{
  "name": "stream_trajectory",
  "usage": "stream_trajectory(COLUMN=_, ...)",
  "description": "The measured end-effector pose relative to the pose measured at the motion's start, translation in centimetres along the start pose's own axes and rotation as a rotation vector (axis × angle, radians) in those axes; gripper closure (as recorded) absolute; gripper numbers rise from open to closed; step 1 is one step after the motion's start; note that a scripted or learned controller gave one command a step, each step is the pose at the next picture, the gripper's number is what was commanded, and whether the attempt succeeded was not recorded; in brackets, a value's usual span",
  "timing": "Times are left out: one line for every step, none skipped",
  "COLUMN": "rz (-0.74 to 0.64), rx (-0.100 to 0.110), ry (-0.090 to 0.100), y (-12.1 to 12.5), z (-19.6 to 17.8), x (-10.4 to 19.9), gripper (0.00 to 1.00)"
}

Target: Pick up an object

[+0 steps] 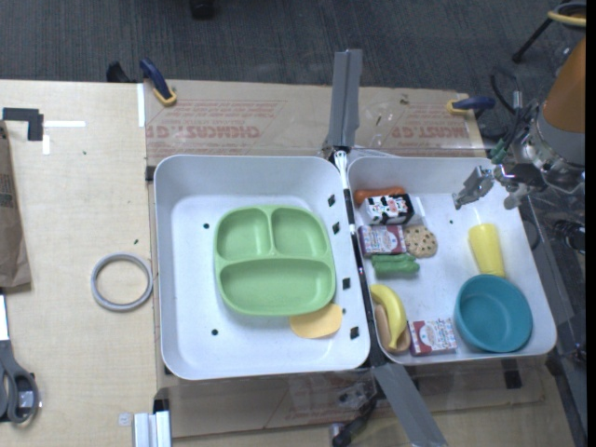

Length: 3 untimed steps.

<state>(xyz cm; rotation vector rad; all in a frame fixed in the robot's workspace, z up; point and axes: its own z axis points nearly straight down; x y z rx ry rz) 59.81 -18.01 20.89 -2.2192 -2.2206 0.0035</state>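
Note:
My gripper (490, 192) hangs over the back right of the right bin (442, 214), fingers apart with nothing between them. Just in front of it lies a yellow cup (486, 248), and nearer the front sits a blue bowl (494, 313). Along that bin's left side are an orange carrot (384, 195), a black-and-white box (388, 209), a red-and-white packet (381, 240), a cookie (422, 241), a green pod (396, 264), a banana (390, 312) and a small red box (433, 335). The left bin (177, 250) holds a green divided plate (275, 259) and a yellow slice (317, 322).
A grey divider bar (345, 101) runs back from between the bins. On the bench to the left lie a tape ring (121, 280), scissors (19, 394) and a brown bag (11, 222). Blue-and-yellow clamps (158, 82) hold the cardboard behind the bins.

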Motion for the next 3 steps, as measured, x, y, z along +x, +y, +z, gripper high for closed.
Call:
stream_trajectory(rz=0.003, rx=-0.004, ry=0.004, y=-3.9, z=10.8, x=-3.1, gripper=0.0)
stream_trajectory(rz=0.006, rx=-0.005, ry=0.001, y=-3.9, z=9.9, x=-3.3, gripper=1.0)
stream_trajectory(rz=0.001, rx=-0.003, ry=-0.002, y=0.6, z=-1.4, x=0.2, gripper=1.0)
